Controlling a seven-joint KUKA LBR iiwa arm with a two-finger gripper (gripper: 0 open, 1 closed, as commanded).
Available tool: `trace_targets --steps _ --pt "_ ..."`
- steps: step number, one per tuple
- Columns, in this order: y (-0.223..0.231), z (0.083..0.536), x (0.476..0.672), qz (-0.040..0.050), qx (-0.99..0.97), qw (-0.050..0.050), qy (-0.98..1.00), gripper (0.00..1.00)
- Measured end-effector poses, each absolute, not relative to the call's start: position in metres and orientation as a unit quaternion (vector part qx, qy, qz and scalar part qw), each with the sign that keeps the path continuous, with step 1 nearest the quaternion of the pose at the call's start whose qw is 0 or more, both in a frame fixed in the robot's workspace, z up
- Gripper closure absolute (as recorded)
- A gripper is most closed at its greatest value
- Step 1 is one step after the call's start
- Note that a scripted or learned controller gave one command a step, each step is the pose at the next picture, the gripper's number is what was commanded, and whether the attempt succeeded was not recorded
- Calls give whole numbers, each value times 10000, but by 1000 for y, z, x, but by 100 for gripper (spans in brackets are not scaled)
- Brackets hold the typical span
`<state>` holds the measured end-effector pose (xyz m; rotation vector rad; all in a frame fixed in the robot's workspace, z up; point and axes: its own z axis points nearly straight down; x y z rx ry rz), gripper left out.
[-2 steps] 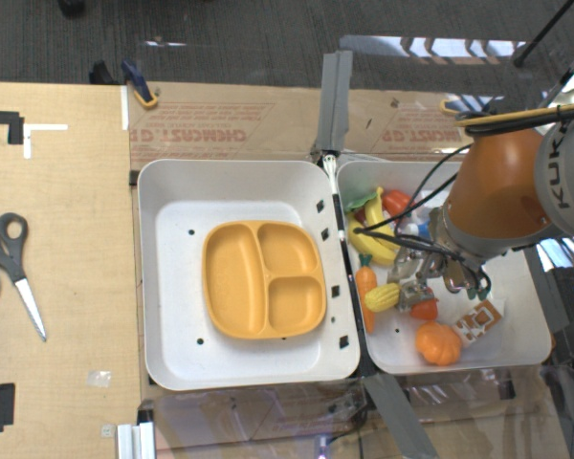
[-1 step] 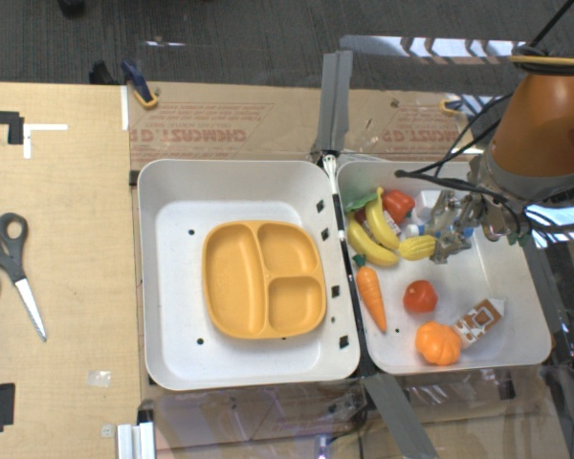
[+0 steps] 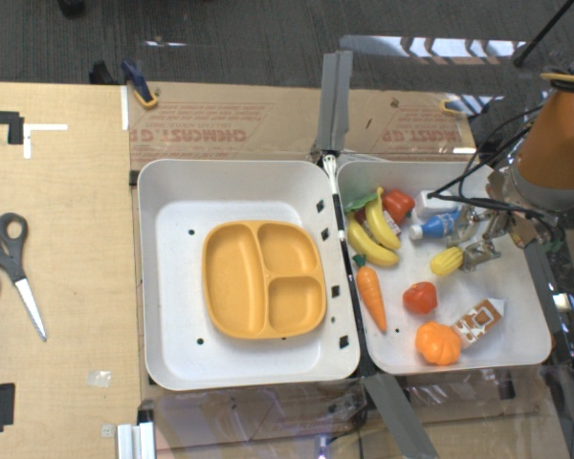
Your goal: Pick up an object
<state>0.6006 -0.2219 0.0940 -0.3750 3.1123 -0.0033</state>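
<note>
The right bin (image 3: 531, 347) holds several toy foods. A yellow lemon (image 3: 446, 261) lies near the middle, with a blue bottle (image 3: 438, 226) just behind it. Two bananas (image 3: 371, 237) and a red pepper (image 3: 398, 205) sit at the back left, and a carrot (image 3: 370, 296) lies along the left wall. A red tomato (image 3: 420, 297), an orange fruit (image 3: 438, 343) and a brown-and-white snack packet (image 3: 479, 320) are nearer the front. My gripper (image 3: 480, 245) hangs low over the bin, just right of the lemon and the bottle. Nothing shows in its grasp.
The left bin (image 3: 163, 285) bears a yellow divided plate (image 3: 264, 279). Scissors (image 3: 17, 266) lie on the wooden bench at far left. A grey divider bar (image 3: 333, 103) and cables (image 3: 488, 161) lie behind the right bin, near the arm's orange band (image 3: 560, 142).
</note>
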Motion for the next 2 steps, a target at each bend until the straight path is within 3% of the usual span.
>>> trace_targets --steps 1,2 --pt "-172 94 641 1 -323 28 9995 100" --pt "-220 116 653 -8 561 49 9984 100"
